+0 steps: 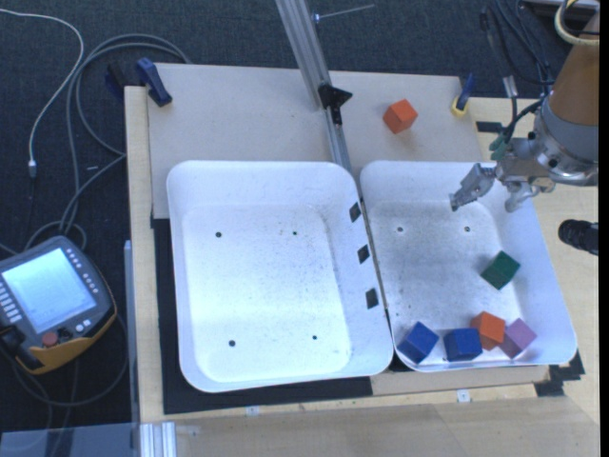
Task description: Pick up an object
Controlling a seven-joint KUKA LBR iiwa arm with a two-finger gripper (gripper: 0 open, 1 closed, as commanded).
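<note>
Dark carpet, cables and teach pendant (52, 298) left of the tabletop (238, 112). Left bin (186, 184); right bin (381, 174) holding two blue cubes (419, 341), orange, purple and green cube (500, 269). Orange cube (401, 116) behind right bin. Tool (493, 190) above right bin, spread, holding nothing.

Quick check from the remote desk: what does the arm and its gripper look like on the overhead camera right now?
The arm is grey metal with a wide orange band above the wrist. Dark cables loop along its left side. The gripper is pale grey, with two slim metal fingers spreading from a compact silver wrist block.
</note>
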